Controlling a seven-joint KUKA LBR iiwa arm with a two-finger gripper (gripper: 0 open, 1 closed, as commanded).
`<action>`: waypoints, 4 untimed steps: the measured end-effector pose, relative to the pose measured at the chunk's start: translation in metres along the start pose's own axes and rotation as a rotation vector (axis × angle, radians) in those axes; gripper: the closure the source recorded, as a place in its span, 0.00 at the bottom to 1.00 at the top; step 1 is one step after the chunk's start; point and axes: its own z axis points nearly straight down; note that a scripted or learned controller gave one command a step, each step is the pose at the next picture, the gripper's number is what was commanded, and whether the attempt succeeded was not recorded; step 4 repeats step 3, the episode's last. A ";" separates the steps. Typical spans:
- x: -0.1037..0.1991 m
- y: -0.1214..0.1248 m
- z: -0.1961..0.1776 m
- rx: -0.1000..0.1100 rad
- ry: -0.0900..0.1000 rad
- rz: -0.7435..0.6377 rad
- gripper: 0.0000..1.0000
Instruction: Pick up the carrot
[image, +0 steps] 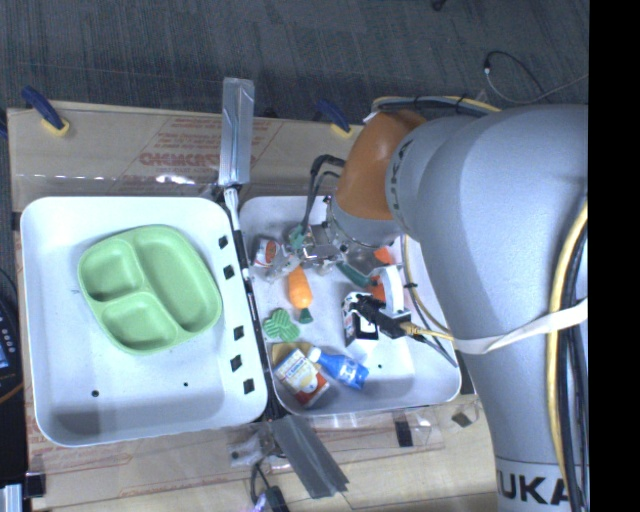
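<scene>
Just beside carrot: green toy, blue bottle.

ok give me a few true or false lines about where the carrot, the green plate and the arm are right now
1. The carrot lies in the right bin. True.
2. The green plate sits in the same bin as the carrot. False: it sits in the left bin.
3. The end effector is over the right bin, close above the carrot. True.
4. The carrot is lifted clear of the bin. False: it lies on the bin floor.
5. A blue bottle lies in the left bin. False: it lies in the right bin, near its front wall.
</scene>
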 end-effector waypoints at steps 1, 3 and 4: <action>0.001 0.000 -0.008 0.004 0.001 -0.006 1.00; 0.061 0.045 -0.180 -0.008 -0.003 -0.197 1.00; 0.061 0.045 -0.180 -0.008 -0.003 -0.197 1.00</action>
